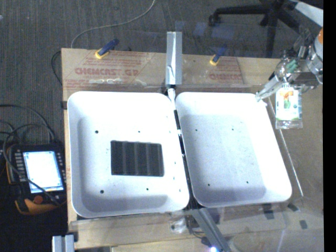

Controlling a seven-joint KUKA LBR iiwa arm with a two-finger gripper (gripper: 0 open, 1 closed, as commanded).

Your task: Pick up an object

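A black ridged rectangular block [136, 158] lies flat in the middle of the left bin [84, 109]. My gripper [287, 81] is at the far right, above the upper right corner of the right bin [231, 140]. Directly under it, just past that bin's right rim, is a clear plastic packet with a green and orange label [288, 107]. The packet's top meets the gripper's underside. I cannot tell whether the packet is held or lies on the bench.
Both bins sit side by side on a cardboard-covered bench [115, 70], with a metal post [174, 56] behind the seam between them. A handheld screen unit [39, 172] with cables lies on the floor at the left. A chair base [252, 12] stands behind the bench.
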